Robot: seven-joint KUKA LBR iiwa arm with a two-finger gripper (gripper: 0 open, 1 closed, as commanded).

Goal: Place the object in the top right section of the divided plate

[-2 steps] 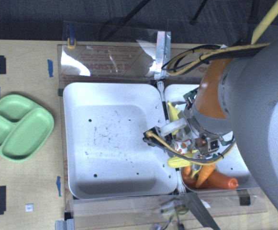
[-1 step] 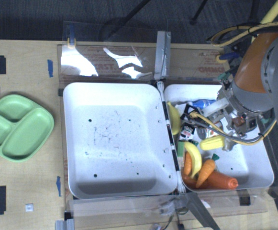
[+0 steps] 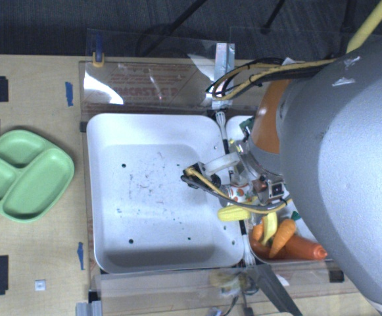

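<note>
The grey arm with its orange band [image 3: 268, 120] reaches over the seam between the two shallow white bins [image 3: 151, 196]. Its tool [image 3: 233, 180] sits at the left bin's right edge, tangled in cables; its state cannot be told. A yellow banana-shaped piece [image 3: 233, 213] lies just beneath it. The pale green divided plate [image 3: 23, 174] rests on the wooden desk [image 3: 33, 84], well left of the bins.

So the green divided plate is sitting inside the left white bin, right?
Not quite. The camera view shows the green divided plate lying on the wooden bench, outside and to the left of the left white bin.
</note>
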